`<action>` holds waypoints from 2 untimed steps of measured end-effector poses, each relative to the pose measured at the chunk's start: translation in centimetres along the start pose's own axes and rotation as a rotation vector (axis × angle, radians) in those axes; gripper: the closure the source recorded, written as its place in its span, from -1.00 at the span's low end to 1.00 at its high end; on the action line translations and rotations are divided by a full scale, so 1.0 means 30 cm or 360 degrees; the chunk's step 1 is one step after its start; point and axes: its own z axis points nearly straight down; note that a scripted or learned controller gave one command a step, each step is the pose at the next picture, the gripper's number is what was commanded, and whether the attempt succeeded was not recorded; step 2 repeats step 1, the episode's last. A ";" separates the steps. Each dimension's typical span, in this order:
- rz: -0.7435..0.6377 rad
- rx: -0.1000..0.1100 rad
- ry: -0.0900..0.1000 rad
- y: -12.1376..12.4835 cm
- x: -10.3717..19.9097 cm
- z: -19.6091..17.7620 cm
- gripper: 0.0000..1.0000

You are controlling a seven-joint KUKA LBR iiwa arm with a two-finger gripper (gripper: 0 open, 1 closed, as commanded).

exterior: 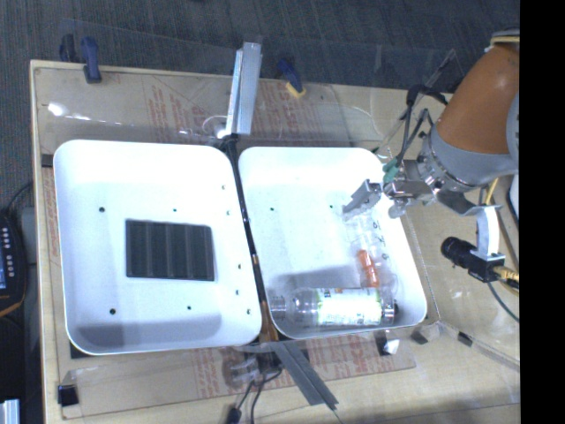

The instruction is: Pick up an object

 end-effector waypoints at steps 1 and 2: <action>-0.0175 0.0000 0.0001 0.058 -0.061 0.210 -1.00; -0.0175 0.0000 0.0001 0.058 -0.061 0.210 -1.00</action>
